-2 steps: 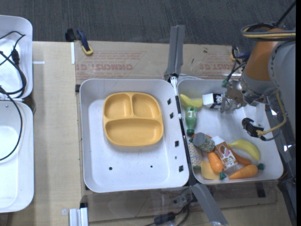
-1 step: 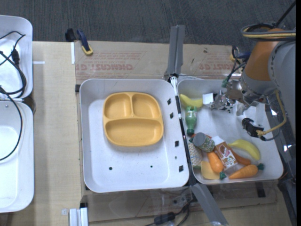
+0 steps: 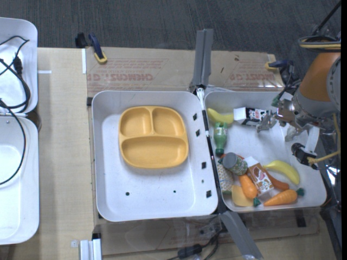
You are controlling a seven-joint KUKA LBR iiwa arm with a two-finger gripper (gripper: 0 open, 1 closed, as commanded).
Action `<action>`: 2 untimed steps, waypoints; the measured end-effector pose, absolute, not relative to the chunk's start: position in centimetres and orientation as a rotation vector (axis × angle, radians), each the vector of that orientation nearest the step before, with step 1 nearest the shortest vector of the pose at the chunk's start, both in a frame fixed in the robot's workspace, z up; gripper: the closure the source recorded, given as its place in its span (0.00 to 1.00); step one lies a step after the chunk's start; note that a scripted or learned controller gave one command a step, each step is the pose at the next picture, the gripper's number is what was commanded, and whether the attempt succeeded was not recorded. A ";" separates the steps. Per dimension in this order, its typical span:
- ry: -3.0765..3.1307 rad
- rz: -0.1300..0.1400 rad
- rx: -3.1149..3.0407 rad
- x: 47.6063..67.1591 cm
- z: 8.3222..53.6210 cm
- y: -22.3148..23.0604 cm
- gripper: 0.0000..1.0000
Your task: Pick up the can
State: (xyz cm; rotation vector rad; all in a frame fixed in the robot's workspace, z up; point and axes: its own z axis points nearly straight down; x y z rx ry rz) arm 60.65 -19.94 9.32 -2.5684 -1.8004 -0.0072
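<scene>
One can (image 3: 235,163), lying on its side in the right bin (image 3: 317,196), below-left of the pincer (image 3: 269,122); pincer state: cannot tell.

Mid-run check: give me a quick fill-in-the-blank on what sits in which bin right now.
The yellow divided plate lies in the ____ white bin.
The small grey-topped can lies in the ____ white bin.
The green plastic bottle lies against that bin's ____ wall.
The two-finger gripper hangs near the black-and-white small carton, ____ from the can.

Missing words: left; right; left; apart
</scene>
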 end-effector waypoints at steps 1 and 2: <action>-1.588 0.070 -2.680 64.5 8.7 -16.2 0.00; -1.312 0.059 -2.818 64.8 11.8 -20.1 0.00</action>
